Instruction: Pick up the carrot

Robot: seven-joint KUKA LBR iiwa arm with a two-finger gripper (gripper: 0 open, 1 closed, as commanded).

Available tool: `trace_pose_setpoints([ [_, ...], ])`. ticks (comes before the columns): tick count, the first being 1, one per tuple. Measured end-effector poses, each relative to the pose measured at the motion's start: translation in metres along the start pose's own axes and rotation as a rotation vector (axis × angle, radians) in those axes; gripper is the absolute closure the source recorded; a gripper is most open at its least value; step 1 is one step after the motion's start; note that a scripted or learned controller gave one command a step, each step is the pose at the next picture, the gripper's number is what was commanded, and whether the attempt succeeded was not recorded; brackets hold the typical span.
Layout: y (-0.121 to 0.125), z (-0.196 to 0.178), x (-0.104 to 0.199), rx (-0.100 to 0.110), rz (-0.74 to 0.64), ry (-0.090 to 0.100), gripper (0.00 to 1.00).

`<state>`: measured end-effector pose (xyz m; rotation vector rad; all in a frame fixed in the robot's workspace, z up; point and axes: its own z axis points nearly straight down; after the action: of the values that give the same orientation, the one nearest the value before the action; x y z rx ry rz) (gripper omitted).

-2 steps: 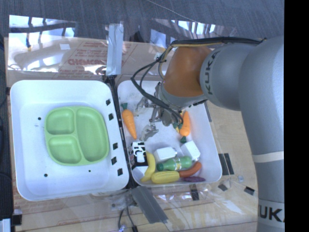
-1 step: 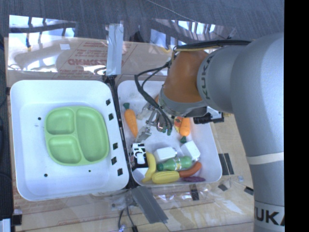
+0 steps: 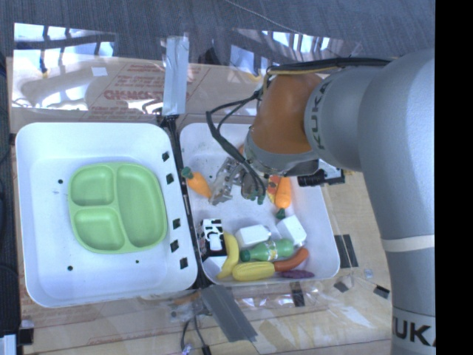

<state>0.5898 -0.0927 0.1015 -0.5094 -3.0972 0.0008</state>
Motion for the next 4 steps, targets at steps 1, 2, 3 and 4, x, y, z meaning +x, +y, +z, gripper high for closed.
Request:
trace_pose_setpoints([
  [1, 0.113, -0.094, 0.073, -0.006, 0.111, -0.007, 1.0],
  [2, 0.121, -0.093, 0.15, 0.001, 0.339, 0.003, 1.0],
  [3, 0.121, -0.103, 0.15, 0.002, 0.331, 0.004, 1.0],
  [4, 0.149, -0.124, 0.107, -0.001, 0.615, -0.002, 1.0],
])
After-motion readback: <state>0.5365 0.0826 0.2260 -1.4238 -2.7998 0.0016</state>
